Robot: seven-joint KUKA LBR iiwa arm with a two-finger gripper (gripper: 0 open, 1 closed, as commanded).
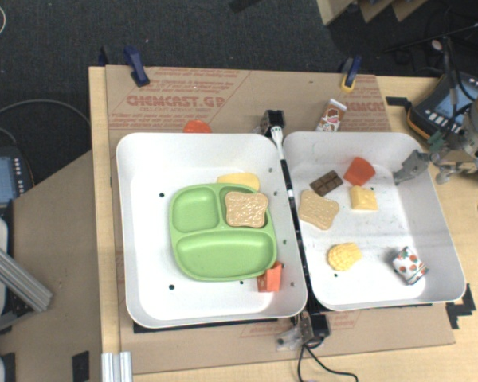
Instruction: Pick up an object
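Observation:
My gripper (425,170) hangs over the right bin's (438,221) far right corner, fingers spread open with nothing between them. In that bin lie a red block (359,170), a brown chocolate piece (327,183), a yellow cheese wedge (363,199), a tan cracker (318,210), a yellow corn piece (344,255) and a small patterned can (409,265). The red block is the closest to the gripper, a short way to its left. The left bin (139,213) holds a green divided plate (215,249) with a toast slice (246,209) in one compartment.
A pale yellow piece (239,181) sits behind the plate and an orange block (270,278) in front of it. Outside the bins are a small carton (331,116), an orange disc (196,126) and two blue clamps (135,66). A black divider (291,213) separates the bins.

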